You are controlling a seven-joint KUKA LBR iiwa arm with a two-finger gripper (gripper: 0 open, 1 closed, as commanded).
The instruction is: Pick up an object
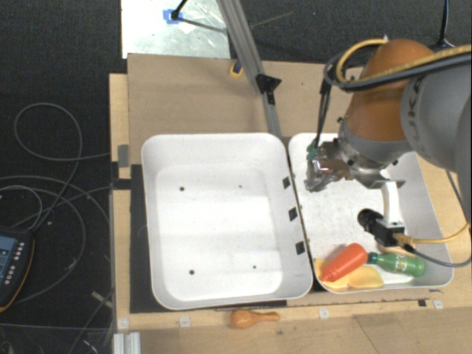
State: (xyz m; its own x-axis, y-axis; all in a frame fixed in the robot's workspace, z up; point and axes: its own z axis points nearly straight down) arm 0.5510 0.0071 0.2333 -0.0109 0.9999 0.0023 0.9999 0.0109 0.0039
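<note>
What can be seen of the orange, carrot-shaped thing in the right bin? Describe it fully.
The orange thing is smooth and glossy, likely plastic, elongated with rounded ends. It lies on its side at a slant in the front corner of the right bin, next to the other bin, and rests partly on a yellow piece. Its upper end comes close to a green bottle; whether they touch cannot be told. The gripper is farther back over the bin, apart from it.

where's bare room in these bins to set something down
Left bin: floor bare wall to wall. Right bin: a free patch between the gripper and the orange thing; crowded along the near edge, with a yellow piece and green bottle beside it.
</note>
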